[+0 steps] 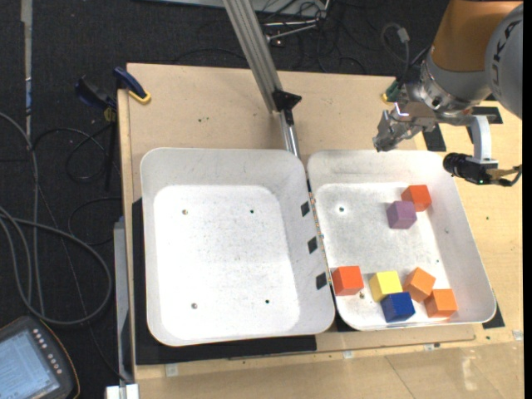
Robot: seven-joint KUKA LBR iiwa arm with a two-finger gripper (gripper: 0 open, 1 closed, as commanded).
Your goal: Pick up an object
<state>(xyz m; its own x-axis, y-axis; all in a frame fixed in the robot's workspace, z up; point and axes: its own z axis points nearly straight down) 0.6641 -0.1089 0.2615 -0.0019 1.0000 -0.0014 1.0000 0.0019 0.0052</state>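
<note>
Camera view, nearest first: small blue cube (pixel 398 306), yellow cube (pixel 385 284) and orange cubes crowd together; farther, the purple cube (pixel 401 214) sits freer in the right white bin (pixel 366 173). Aim there. Beyond, the gripper (pixel 389 136) hovers; whether spread, I cannot tell.

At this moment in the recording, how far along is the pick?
Nothing looks picked yet. The gripper hangs above the right bin's far rim, with no object seen between its fingers. All seven blocks lie in that bin: the purple block and an orange block nearer the arm, the rest clustered along the near edge. Left: descend on a block, grasp, lift.
</note>
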